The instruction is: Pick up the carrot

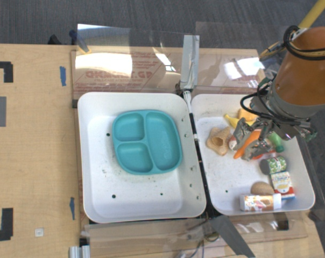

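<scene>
A cardboard-covered bench [33, 144] carries two shallow white bins under a grey carpeted backdrop. The left bin [92, 187] holds a teal divided plate [147, 141]. In the right bin [227, 192], a tan bread-like piece [218, 140] lies leftmost, then the carrot [246, 142], slanted among yellow and green toy foods. The gripper [252, 144] sits right at the carrot, its fingers seemingly clamped on the orange shaft, though clutter makes this uncertain. Nearer the front lie a small carton [281, 183] and a tube [261, 201]. The likely risk: a grip off-centre on the tapered carrot could let it pivot and slip out, or snag the neighbouring pieces.
</scene>
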You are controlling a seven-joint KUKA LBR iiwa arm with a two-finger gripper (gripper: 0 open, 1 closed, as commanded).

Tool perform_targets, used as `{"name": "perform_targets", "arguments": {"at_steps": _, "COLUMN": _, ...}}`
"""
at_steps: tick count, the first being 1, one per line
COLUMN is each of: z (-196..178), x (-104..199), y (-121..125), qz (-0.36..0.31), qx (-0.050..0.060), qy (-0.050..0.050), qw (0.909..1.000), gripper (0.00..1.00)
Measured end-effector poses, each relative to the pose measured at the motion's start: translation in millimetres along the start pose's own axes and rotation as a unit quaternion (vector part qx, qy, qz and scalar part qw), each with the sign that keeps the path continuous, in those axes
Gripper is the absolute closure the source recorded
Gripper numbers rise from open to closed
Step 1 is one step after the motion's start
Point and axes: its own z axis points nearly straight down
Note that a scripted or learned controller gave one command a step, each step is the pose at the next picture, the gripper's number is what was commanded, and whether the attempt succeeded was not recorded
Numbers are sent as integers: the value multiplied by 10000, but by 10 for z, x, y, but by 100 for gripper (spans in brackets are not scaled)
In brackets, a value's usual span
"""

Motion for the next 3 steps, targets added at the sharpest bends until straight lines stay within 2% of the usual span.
{"name": "perform_targets", "arguments": {"at_steps": 2, "z": -217, "x": -48, "y": -10, "qz": 25, "qx": 38, "qy": -83, "qw": 10000, "gripper": 100}}
{"name": "perform_targets", "arguments": {"at_steps": 3, "z": 640, "x": 33, "y": 618, "qz": -684, "qx": -67, "qy": 75, "qw": 9976, "gripper": 100}}
